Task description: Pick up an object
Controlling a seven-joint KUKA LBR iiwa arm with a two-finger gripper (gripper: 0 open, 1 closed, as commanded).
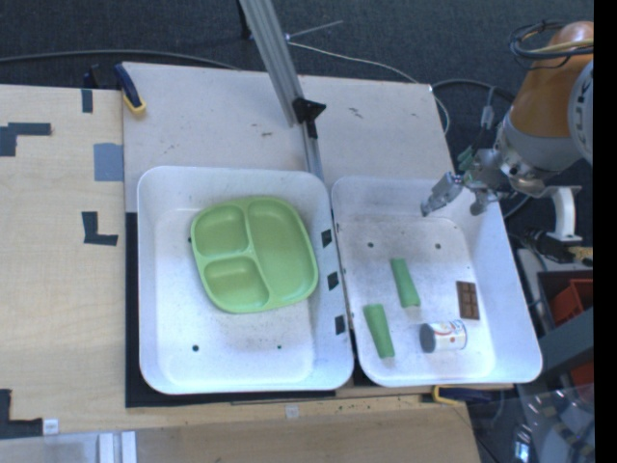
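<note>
Bench with two white bins: left bin [154,287] holds green divided plate [254,254]; right bin [511,307] holds two green cylinders [404,283], brown block [468,300], small can [443,336]. Gripper [453,193] over far edge, fingers parted, ungrasping.

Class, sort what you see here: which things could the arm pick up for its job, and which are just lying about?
For the job: two green sticks, brown block, small can, green tray, gripper.

Lying about: blue-and-yellow clamp, metal pole, cables.
</note>
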